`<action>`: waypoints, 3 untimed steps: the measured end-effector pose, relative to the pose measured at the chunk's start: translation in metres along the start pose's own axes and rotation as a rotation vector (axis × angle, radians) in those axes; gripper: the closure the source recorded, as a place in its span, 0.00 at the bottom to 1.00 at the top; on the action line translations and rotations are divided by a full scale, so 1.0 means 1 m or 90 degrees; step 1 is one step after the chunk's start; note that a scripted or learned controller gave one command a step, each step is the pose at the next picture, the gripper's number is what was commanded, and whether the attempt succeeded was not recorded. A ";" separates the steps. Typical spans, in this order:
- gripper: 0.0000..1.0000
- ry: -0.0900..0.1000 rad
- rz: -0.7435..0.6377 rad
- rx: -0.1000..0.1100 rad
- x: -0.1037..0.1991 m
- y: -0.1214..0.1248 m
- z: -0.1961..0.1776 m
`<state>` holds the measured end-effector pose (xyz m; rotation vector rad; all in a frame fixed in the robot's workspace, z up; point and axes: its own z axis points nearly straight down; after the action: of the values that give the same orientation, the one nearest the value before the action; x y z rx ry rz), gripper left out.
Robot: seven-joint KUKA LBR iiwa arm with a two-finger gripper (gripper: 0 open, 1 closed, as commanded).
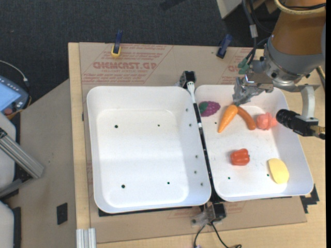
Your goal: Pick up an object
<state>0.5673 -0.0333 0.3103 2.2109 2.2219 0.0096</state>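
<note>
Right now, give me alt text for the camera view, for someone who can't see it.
A grey robot arm's gripper hangs over the right bin, just above an orange carrot. That bin also holds purple grapes, a pink piece, a red pepper and a yellow lemon.

carrot (226,118) – orange | pepper (240,157) – red | lemon (278,170) – yellow | grapes (209,108) – purple

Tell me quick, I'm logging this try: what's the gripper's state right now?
Gripper: low over the right bin, just above the top of the orange carrot; open or shut cannot be told, and no object is seen held.
</note>
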 end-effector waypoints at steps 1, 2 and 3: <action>1.00 0.001 0.006 0.011 -0.030 -0.085 0.034; 1.00 0.000 0.000 0.002 0.012 -0.028 0.010; 1.00 0.001 0.006 0.011 -0.016 -0.091 0.041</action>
<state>0.4769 -0.0496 0.2683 2.2320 2.2205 -0.0081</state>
